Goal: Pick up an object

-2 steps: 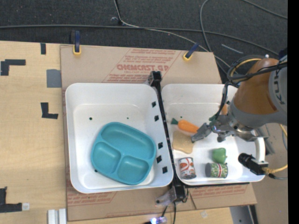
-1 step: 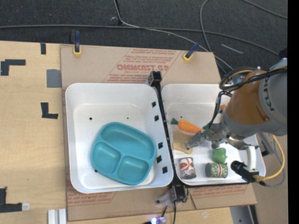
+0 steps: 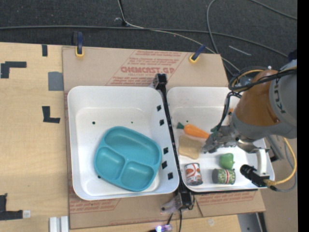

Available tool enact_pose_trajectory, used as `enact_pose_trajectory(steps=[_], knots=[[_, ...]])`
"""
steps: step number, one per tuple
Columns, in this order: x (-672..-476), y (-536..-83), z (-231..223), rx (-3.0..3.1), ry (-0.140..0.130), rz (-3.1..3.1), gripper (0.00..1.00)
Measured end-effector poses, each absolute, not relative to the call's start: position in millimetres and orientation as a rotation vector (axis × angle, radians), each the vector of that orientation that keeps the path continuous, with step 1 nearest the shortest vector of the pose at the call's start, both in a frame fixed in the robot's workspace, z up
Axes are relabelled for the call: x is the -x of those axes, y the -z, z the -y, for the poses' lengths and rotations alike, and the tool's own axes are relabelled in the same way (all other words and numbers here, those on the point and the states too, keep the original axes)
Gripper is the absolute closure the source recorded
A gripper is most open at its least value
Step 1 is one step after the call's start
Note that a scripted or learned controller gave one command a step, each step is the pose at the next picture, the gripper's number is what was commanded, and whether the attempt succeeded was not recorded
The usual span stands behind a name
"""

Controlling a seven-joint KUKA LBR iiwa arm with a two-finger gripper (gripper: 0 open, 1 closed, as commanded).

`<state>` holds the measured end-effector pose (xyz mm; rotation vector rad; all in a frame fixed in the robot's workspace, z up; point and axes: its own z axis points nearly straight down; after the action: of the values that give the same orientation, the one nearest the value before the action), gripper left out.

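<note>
In the right bin (image 3: 203, 100) lie an orange carrot (image 3: 195, 130), a tan bread slice (image 3: 189, 147), a green pepper-like piece (image 3: 226, 159), a red-and-white can (image 3: 193, 173) and a green can (image 3: 224, 176). My gripper (image 3: 212, 143) hangs low over this bin, just right of the bread and below the carrot's right end, left of the green piece. Its dark fingers show nothing held between them.
The left bin (image 3: 82, 100) holds a blue divided plate (image 3: 127, 158). A black divider (image 3: 166, 129) runs between the bins. Cables trail across the dark floor behind the bench and loop around the arm's wrist.
</note>
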<state>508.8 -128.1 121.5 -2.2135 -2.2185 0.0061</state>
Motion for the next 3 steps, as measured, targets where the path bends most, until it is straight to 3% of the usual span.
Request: enact_pose_trajectory(steps=[2,3], knots=[[-520.4,-241.1,131.9,2.221,0.002,2.226,1.0],[-521.5,-268.5,131.7,2.219,-0.001,2.223,1.0]])
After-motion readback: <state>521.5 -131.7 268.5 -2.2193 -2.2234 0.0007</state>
